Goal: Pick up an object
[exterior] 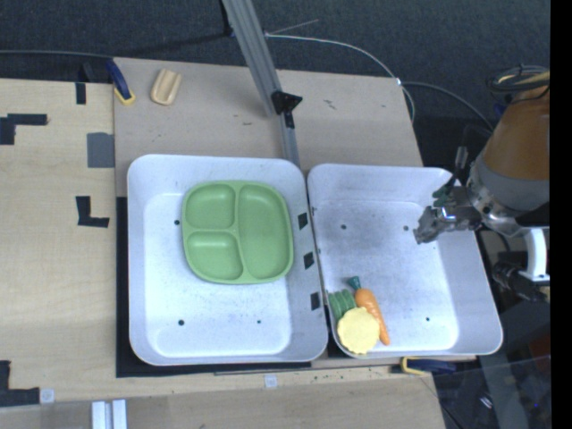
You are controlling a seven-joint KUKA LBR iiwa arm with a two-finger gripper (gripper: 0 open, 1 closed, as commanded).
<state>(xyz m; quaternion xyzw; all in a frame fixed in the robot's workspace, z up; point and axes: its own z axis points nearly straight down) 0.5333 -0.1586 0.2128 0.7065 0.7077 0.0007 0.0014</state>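
Note:
In the right bin [393, 195], a yellow round toy [357, 332] lies in the near-left corner, with an orange carrot-shaped toy [372, 311] and a green piece [340, 302] touching it. My gripper [431, 224] hangs over the bin's right side, up and to the right of those toys and well apart from them. Nothing shows between its dark fingers. The orange band of the arm [523, 146] rises at the right.
The left bin [152, 329] holds a green divided plate [238, 231]. A grey pole [259, 52] slants down to the bins' back edge. A tan block [165, 87] and a blue-yellow item [120, 81] lie on the bench behind.

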